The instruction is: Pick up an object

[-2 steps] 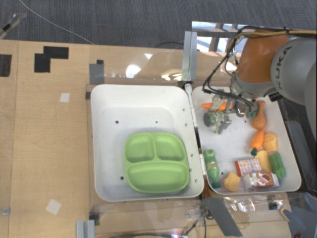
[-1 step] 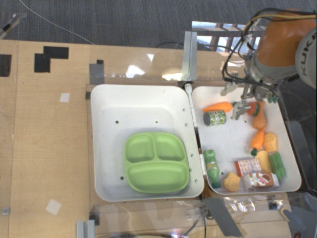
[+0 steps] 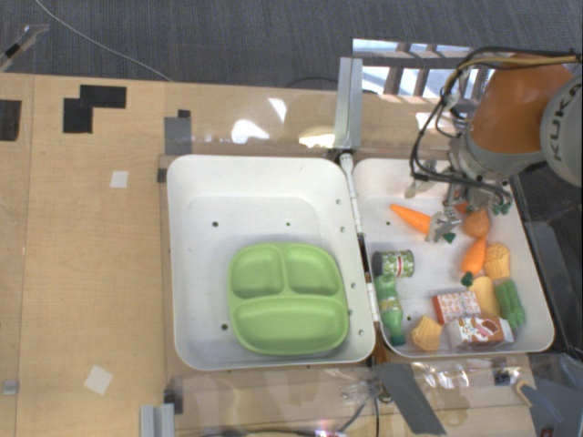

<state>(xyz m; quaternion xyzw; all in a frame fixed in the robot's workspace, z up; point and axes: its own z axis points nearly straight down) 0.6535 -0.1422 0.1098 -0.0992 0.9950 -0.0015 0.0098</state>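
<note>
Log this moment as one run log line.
gripper: low in right bin | beside: carrot | left bin: green tray | grasp: none seen

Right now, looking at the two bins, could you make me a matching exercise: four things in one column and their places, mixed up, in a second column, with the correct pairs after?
Things:
1. green divided plate
2. green can
3. orange carrot
4. red and white carton

Places:
A. right bin, near its front right corner
B. left bin, toward the front
C. right bin, upper part, left of the gripper
D. right bin, close to the wall between the bins

Pairs: 1-B, 2-D, 3-C, 4-A
</note>
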